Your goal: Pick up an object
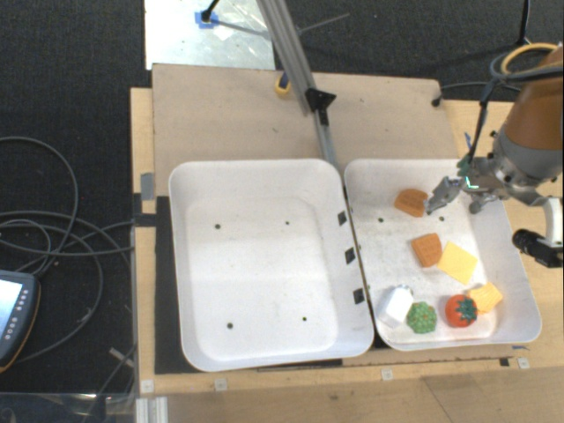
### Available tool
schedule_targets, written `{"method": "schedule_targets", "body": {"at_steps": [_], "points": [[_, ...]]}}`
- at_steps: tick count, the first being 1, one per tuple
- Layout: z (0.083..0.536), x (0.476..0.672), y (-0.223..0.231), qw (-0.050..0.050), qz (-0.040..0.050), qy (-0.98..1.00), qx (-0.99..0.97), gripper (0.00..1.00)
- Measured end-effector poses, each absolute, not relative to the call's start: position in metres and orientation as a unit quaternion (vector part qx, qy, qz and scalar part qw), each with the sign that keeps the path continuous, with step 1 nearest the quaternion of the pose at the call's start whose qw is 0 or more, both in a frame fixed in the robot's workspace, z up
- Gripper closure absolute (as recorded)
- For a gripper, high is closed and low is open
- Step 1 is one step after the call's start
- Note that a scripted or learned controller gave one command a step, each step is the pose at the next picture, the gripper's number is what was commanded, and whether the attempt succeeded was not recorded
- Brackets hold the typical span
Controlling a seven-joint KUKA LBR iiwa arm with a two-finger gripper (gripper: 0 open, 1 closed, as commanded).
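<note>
White bins: two shallow bins sit side by side on the desk (388,113) in the camera view; the left bin (256,183) lies well to the left of the end effector, and the right bin (520,324) lies under it.
Arm: grey with an orange band (539,117), reaching in from the right edge over the right bin's upper right part.
End effector (460,192): low over the right bin near its upper rim, its two fingers spread apart and released, with nothing between them; one finger (441,197) points left and down.
Orange-brown piece (411,203): just left of the end effector, very near the left fingertip; contact cannot be told.
Second orange-brown block (427,249): below the end effector and slightly left, apart from it.
Yellow slab (458,263): below the end effector, just right of that block.
Small yellow piece (487,297): further below and a little right, beside the red one.
Red round object (460,311): well below the end effector, near the bin's lower rim.
Green knobbly object (421,317): well below and left, just beside the red one.
White object (397,305): furthest below and left, touching the green one.
</note>
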State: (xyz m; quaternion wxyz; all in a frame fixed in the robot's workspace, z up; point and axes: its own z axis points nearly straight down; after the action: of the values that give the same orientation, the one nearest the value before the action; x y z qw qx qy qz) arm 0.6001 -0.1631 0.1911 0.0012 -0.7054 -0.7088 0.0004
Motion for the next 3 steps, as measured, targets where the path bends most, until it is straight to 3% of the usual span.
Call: {"method": "schedule_targets", "body": {"at_steps": [1, 3], "points": [[0.193, 0.601, -0.163, 0.0, -0.0006, -0.709, -0.705, 0.0], [0.089, 0.602, -0.165, 0.001, 0.0006, -0.708, -0.706, 0.0]]}}
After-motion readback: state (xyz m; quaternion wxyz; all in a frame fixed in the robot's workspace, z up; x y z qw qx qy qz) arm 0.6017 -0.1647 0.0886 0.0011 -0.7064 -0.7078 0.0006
